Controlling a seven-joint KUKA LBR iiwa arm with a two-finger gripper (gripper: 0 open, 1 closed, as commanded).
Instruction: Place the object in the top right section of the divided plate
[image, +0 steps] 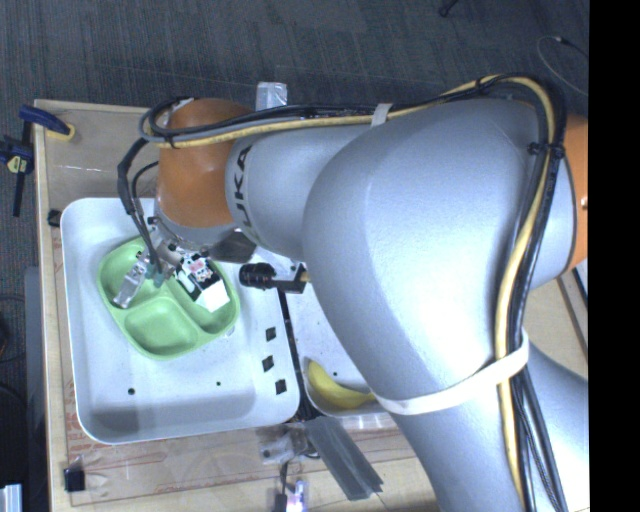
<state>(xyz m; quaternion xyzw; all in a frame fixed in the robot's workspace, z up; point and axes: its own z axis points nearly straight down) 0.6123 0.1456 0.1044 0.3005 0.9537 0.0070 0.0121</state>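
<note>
Camera view has my gripper (140, 280) down over the green divided plate (170, 335) in the left bin (80, 380), wrist and orange band hanging right above it. Whether I am holding anything, I cannot tell — the wrist hides too much. Just right of the tool, a small white object (205, 285) with dark and red markings sits at the plate's upper right part, though whether it lies inside that section or is attached to my wrist, I cannot say. Feels like the placing step. Next: confirm release, then lift straight up without nudging the plate. A yellow banana (335, 390) lies in the right bin.
</note>
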